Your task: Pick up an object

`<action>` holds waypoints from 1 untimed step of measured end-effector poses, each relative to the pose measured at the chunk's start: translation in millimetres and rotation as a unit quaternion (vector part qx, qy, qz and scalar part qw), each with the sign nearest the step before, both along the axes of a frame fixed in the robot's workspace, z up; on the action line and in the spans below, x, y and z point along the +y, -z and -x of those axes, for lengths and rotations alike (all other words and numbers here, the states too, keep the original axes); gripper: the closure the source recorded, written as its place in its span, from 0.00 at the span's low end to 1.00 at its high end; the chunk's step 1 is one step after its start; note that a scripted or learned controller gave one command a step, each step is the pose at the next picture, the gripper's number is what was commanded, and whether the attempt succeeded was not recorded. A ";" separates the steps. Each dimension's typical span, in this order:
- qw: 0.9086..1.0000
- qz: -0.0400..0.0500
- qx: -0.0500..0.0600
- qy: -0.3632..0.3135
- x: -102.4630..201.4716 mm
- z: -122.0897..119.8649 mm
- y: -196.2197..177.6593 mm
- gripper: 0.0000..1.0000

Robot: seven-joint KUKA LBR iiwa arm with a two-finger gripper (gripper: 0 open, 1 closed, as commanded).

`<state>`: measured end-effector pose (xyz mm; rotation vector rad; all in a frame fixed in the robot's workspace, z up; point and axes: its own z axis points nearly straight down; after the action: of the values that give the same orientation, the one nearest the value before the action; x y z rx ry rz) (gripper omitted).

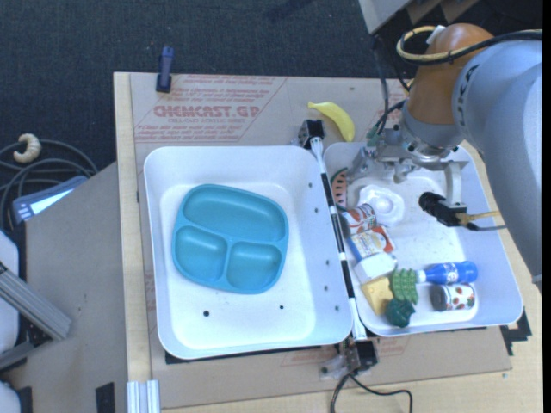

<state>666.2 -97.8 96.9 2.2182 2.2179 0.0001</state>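
Note:
My gripper (403, 160) hangs low over the far end of the right bin (499, 256), under the orange wrist band. Just in front of it lies a white round cup-like object (383, 203). Along the bin's left side sit a red-and-white packet (361, 220) and an orange-and-white tube (370, 243). Closer to the front are a white block (375, 267), a yellow block (375, 293) and a green toy (401, 287). A blue bottle (449, 273) and a spotted can (454, 297) lie at the front right. I see nothing between the fingers.
The left bin (164, 188) holds a blue divided plate (230, 237). A yellow banana (334, 117) lies on the bench behind the bins. A small blue clip (164, 67) sits at the bench's far edge. Cables lie on the floor at left.

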 end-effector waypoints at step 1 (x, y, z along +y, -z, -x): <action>1.000 -0.002 0.002 0.000 3.8 81.0 12.7 0.00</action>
<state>585.2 -94.0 84.2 2.2231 2.2211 -0.0013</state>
